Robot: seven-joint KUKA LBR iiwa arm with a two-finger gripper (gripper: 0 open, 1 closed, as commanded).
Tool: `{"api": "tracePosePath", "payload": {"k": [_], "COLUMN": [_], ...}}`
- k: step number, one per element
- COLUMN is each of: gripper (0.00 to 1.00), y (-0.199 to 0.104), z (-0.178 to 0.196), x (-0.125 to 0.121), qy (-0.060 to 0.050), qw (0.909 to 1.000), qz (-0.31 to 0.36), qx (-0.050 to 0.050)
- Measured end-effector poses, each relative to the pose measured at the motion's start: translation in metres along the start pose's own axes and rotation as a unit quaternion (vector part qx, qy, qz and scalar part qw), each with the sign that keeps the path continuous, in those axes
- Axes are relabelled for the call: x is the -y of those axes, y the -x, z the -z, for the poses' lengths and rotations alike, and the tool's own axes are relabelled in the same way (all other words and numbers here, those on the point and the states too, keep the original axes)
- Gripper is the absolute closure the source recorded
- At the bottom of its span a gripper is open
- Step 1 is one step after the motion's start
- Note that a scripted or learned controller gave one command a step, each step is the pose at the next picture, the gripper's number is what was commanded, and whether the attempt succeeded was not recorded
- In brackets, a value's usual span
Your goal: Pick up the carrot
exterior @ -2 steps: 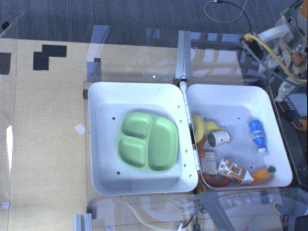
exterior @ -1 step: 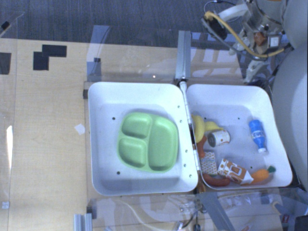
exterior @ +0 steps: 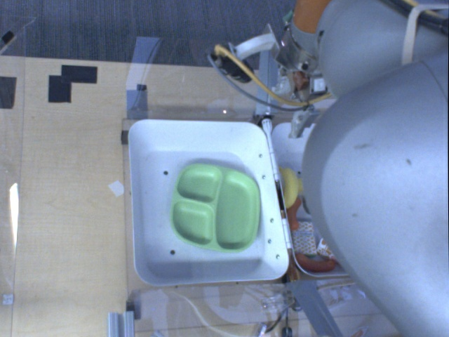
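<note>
Sitting mid-frame: green divided plate (exterior: 216,207) in the left bin (exterior: 151,153). Looming at right, grey arm (exterior: 379,188) covering the other bin.

Nothing to read here: no lettering, label or number anywhere. The black blocks (exterior: 72,81) on the wooden bench (exterior: 63,209) are plain shapes, not writing.

A pale green plastic plate with three compartments (exterior: 216,207) is lying flat in the middle of the shallow white left bin (exterior: 151,153), clear of all its walls. The bin is sitting on a light wooden bench (exterior: 63,209). Black square markings (exterior: 70,81) are showing near the bench's far left edge. Dark blue-grey carpet (exterior: 140,9) is lying beyond the bench's far edge.
</note>
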State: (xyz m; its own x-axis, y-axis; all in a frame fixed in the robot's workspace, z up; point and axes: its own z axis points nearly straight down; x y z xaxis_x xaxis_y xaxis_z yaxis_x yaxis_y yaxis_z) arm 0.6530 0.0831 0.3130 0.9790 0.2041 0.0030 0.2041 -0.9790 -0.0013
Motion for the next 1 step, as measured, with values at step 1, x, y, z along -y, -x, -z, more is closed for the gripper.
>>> {"api": "tracePosePath", "payload": {"k": [1], "gripper": [0.0], "y": [-0.0008], "z": [0.0268], "x": [0.0325], "qy": [0.0], "qw": [1.0], "qz": [-0.002], "qx": [-0.001]}}
